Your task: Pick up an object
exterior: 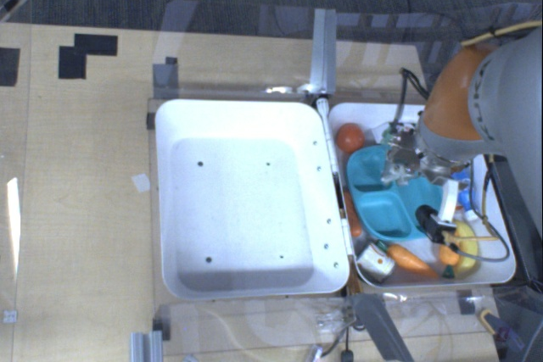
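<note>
The right bin (501, 267) holds a jumble of objects. A blue tray with two compartments (382, 212) lies in its middle, and a red-orange ball (349, 136) sits at its far left corner. Along the near wall are an orange carrot (409, 259), a small metal cup (376, 262) and a yellow banana-like piece (464, 255). My gripper (399, 171) hangs low over the far compartment of the blue tray, just right of the ball. The wrist hides whatever lies directly under it.
The left bin (170, 182) stands beside the right one, with a metal divider rail (335, 182) between them. A small blue item (464, 198) lies by the right bin's right wall. Black tape marks (85, 53) are on the bench at far left.
</note>
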Tool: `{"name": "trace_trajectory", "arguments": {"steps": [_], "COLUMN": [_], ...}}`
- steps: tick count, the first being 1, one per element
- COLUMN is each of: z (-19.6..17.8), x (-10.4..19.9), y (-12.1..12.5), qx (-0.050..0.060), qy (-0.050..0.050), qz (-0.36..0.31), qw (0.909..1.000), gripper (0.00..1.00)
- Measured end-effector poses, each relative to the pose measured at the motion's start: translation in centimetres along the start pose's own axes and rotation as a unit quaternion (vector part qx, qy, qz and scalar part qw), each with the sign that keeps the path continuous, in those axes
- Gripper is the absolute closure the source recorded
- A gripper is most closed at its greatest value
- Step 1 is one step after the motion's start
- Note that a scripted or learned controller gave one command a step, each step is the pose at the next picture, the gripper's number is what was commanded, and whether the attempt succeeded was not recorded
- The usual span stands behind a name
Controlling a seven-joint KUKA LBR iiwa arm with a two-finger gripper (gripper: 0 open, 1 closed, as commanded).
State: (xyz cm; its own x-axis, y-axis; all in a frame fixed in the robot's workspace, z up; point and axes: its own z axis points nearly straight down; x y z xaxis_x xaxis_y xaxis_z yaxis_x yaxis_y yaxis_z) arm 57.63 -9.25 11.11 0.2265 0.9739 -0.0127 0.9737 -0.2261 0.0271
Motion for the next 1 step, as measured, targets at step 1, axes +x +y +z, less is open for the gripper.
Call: {"name": "trace_trajectory", "arguments": {"steps": [1], "z": [-7.26], "x": [3.96], "y": [3.11], "qx": [0.013], "qy": [0.005], "qz": [0.024], "qw": [0.9996], "gripper": [1.00]}}
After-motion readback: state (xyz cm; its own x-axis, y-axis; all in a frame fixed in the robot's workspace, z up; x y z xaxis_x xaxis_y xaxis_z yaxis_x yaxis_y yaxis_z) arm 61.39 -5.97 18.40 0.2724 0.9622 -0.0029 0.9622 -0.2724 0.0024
